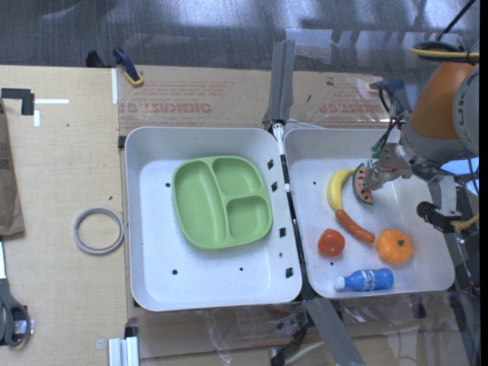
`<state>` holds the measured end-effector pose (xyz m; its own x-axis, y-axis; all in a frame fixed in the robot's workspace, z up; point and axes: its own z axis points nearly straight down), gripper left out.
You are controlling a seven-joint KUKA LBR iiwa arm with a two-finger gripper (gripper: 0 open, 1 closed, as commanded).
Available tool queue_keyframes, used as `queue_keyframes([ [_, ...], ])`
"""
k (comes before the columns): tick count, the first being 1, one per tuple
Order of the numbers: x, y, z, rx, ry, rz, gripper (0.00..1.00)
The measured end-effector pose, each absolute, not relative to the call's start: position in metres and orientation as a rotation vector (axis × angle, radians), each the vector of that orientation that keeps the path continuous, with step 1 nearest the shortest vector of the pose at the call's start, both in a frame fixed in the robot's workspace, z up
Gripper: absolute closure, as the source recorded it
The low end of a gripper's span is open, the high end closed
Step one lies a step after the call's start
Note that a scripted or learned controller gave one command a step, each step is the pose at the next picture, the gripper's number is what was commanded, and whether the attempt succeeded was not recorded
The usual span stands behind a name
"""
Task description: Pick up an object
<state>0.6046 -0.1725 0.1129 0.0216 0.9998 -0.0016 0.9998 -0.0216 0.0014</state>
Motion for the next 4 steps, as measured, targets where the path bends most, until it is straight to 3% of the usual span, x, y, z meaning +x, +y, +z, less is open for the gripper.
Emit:
queue_keyframes([
  [1, 0.591, -0.139, 0.106, 2.573, 1.753, 0.031, 1.0],
  [2, 0.659, -0.074, 0.189, 2.79, 1.446, -0.008, 1.0],
  [3, 0.638, -0.129, 0.1, 2.704, 1.604, -0.007, 1.0],
  [4, 0.653, -0.165, 0.088, 3.01, 0.907, -0.01, 1.0],
])
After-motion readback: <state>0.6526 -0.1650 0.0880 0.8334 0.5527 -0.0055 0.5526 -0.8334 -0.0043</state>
